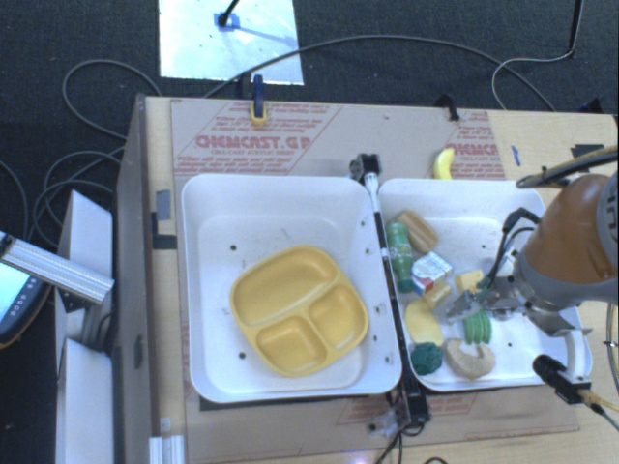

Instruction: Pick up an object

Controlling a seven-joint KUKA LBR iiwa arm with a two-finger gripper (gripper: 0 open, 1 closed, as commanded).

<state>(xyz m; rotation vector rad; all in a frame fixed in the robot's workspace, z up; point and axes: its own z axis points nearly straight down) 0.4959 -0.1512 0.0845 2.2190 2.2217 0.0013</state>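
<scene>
Down in the right bin (pixel 542 222), the gripper (pixel 462 305) hovers over a green ridged toy (pixel 476 328) — touching or apart, unclear — its grip cannot be told; a yellow tray (pixel 298 308) lies well left.

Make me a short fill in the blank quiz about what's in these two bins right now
The yellow divided tray lies in the ____ bin.
That tray has ____ compartments.
The gripper is over the ____ bin, among small items.
The banana lies ____ the bins, on the cardboard.

Missing words: left; three; right; outside
</scene>
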